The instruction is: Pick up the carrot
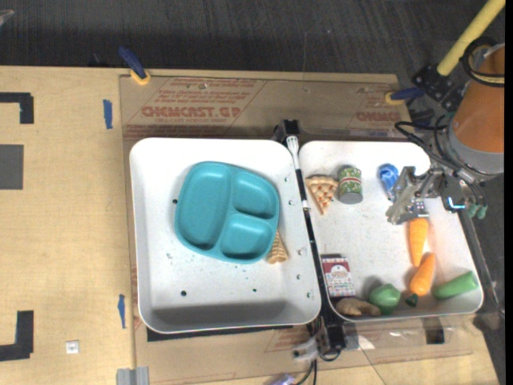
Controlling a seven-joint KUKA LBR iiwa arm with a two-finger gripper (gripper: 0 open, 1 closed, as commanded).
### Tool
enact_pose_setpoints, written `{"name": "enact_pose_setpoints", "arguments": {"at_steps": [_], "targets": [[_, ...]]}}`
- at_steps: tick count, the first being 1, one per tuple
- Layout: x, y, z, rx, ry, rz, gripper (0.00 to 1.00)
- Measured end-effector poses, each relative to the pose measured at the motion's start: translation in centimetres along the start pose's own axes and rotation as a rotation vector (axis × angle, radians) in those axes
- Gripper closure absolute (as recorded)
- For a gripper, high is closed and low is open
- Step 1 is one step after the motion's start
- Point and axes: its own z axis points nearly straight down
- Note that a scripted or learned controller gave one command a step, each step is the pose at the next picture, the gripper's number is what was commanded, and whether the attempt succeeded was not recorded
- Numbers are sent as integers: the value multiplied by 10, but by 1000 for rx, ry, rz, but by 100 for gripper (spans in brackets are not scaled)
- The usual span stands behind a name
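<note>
The gripper (410, 205) hangs low over the right bin (365, 247), near its far right side, just above the top end of the carrot (418, 241). Its metal fingers blur together from this slant, so I cannot tell whether they are spread or pressed together, and nothing can be seen pinched between them.

The carrot lies flat on the bin floor, its length running roughly toward the near rim. A 2nd orange piece (423, 273), shorter and rounder, sits just beyond its lower end, touching or nearly so; whether it is another carrot or a different toy is hard to say. A green pepper (455, 285) lies by the near right corner, and another green item (385, 296) sits just left of the orange piece.

The carrot looks like a plastic play-food piece: probably light, stiff and smooth, so it may slip or roll under a glancing pinch. The best hold would be across its width at the thicker middle, fingers closing square to its long axis, clear of the neighbour at the lower end.

Farther left are a blue object (387, 177), a small can (349, 184), a pizza slice (322, 192) and a small carton (337, 275). The left bin (160, 287) holds a teal tray (228, 211).
</note>
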Motion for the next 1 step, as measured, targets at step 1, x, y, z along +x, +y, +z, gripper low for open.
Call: {"name": "enact_pose_setpoints", "arguments": {"at_steps": [1], "targets": [[17, -89, 126, -3, 6, -400, 100]]}}
